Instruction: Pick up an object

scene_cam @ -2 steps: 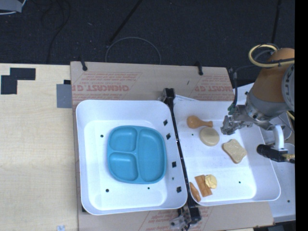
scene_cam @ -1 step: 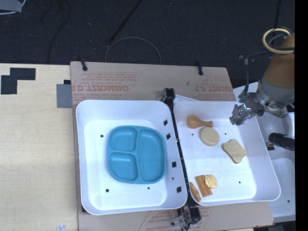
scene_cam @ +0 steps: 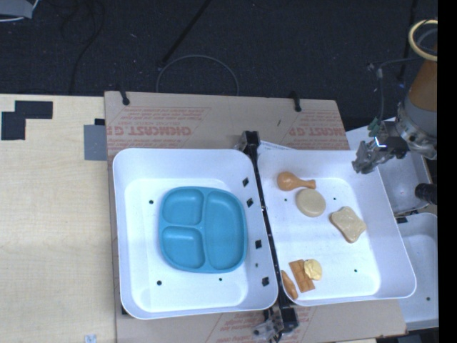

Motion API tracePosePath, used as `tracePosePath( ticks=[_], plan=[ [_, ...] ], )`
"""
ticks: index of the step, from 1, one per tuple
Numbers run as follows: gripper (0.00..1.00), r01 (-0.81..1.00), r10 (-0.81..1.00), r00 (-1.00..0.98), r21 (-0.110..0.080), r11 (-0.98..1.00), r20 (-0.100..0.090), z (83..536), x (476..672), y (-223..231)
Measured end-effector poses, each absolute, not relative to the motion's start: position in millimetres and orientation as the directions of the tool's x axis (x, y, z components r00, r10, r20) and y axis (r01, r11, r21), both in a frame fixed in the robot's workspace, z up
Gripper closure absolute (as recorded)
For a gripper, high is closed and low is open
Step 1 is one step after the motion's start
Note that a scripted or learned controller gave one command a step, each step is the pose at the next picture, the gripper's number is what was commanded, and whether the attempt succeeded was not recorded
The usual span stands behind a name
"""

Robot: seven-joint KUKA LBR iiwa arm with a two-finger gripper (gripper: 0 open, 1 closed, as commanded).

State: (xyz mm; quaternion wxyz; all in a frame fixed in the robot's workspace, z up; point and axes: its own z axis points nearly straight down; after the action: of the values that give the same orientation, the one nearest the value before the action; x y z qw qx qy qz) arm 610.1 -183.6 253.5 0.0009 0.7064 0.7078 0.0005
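A: Since the toy drumstick (scene_cam: 294, 182) lies in the right bin (scene_cam: 385, 277) near its back wall, is it easy?

B: It looks light, stiff, smooth; grip its narrow handle. The hand (scene_cam: 370, 153) hovers at the bin's back corner; open or closed, I cannot tell.

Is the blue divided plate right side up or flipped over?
Right side up: the blue divided plate in the left bin shows its three hollow compartments facing the camera.
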Motion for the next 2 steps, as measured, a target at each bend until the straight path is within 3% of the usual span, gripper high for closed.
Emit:
tracePosePath(
  ticks=[2],
  plan=[
    [1.00, 1.000, 1.000, -0.005, -0.003, 0.005, 0.002, 262.5, 606.4, -74.0]
  ],
)
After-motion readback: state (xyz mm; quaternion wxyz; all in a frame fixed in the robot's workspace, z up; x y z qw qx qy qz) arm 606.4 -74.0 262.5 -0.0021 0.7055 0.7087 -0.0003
